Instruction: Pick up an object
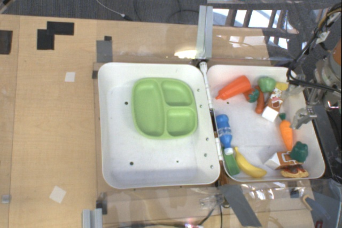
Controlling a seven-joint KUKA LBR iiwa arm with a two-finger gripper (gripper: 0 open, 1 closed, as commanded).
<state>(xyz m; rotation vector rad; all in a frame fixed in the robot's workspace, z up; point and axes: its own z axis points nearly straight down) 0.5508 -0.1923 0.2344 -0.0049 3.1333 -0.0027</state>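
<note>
The right bin point(251, 139) holds several toy foods. A large orange carrot point(233, 88) lies at its upper left, with a green vegetable point(266, 83) and a small red-and-white bottle point(275, 99) to its right. A white cube point(270, 114) sits near the middle. A small carrot point(287, 134) and a dark green piece point(299, 151) lie by the right wall. A blue bottle point(223, 130) and a banana point(249, 166) lie along the left and front. My gripper point(302, 116) hangs over the bin's right edge, just above the small carrot, with nothing seen in it.
The left bin point(115, 157) bears a green divided plate point(164, 107). A white carton point(277, 159) and a brown pastry point(293, 171) sit in the right bin's front right corner. A metal post point(204, 29) stands behind the bins, and cables hang by the arm point(326, 72).
</note>
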